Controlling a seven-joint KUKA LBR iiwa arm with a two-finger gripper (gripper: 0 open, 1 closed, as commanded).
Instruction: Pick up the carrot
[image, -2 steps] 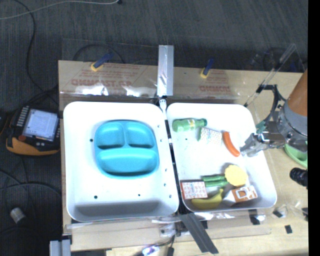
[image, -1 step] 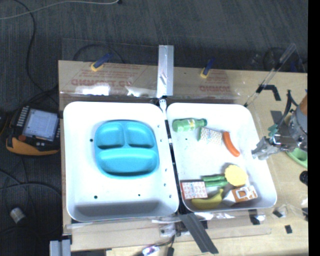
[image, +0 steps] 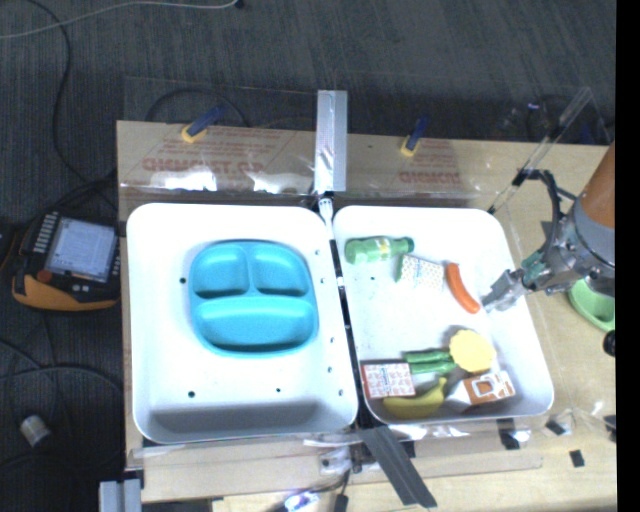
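Camera view has my gripper (image: 498, 295) hanging over the right edge of the right bin (image: 520, 330), its tip just beside the carrot (image: 461, 286) but apart from it as far as I can judge. Whether my claw is spread or closed I cannot tell; the tip is small and blurred against the white floor. Nothing orange sits in it, so I do not count the carrot as held.

That carrot lies on the bin floor, in the upper right part, slanting from upper left to lower right, with a pale packet (image: 420, 270) just to its left and a green bottle (image: 378, 249) further left. Lower down a yellow disc (image: 471, 350), a banana (image: 415, 403) and two small cartons cluster together, well clear of my target. Over in the left bin (image: 160, 380) rests a blue divided plate (image: 253, 297), which has no part in this job.

By my reckoning the approach is nearly done and everything else remains: settle over the carrot, close on it, lift it clear. Its slant means I probably need to meet it across its narrow width
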